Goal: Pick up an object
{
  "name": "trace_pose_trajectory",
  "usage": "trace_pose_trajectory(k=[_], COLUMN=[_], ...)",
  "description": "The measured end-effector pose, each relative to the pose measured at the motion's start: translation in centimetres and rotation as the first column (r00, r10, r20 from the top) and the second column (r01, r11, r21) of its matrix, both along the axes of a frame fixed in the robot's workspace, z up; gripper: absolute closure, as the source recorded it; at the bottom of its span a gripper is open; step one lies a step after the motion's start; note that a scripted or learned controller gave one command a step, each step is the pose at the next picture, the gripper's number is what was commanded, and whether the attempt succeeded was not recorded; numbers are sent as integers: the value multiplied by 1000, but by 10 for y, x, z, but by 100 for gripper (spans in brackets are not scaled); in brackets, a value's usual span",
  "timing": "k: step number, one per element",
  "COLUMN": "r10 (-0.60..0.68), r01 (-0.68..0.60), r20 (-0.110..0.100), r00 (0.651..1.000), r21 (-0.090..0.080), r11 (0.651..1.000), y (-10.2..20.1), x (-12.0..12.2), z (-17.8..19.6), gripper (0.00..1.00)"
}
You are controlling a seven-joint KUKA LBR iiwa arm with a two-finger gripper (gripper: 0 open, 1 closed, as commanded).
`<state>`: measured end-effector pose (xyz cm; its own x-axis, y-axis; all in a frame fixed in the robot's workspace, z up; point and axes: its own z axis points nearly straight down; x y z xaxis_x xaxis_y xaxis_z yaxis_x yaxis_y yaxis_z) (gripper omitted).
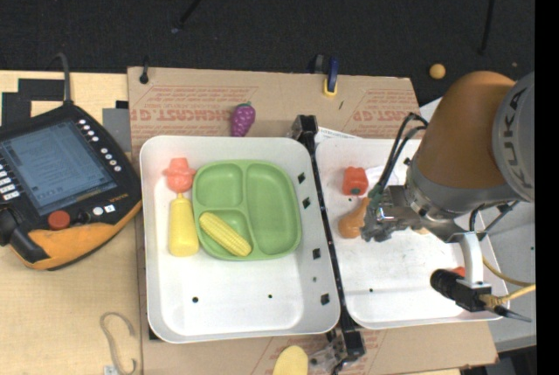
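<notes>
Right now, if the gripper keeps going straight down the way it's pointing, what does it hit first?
Probably the brownish-orange object lying on the right bin floor beside the gripper. Depth is unclear from above, so it could miss it and meet the bare bin floor.

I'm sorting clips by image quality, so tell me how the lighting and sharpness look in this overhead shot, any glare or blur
Camera view: even, bright light on both white bins, no harsh glare; the floor beyond the bench is nearly black. The green tray and corn are fairly crisp. The gripper is dark and soft, its details hard to read, as is the orange thing beside it.
</notes>
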<state>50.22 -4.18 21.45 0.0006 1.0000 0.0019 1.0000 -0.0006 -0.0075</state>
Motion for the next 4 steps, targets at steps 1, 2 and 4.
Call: trace_pose_trajectory(k=[1, 2, 4], r10=[-1, 1, 1], r01=[1, -1, -1], r20=[4, 3, 5], r00=[1000, 1000, 1000], r21=[0, -1, -1], r11=[1000, 1000, 1000], y=[6, 18, 11], x=[-26, -27, -16], z=[22, 12, 21], gripper=[100, 100, 100])
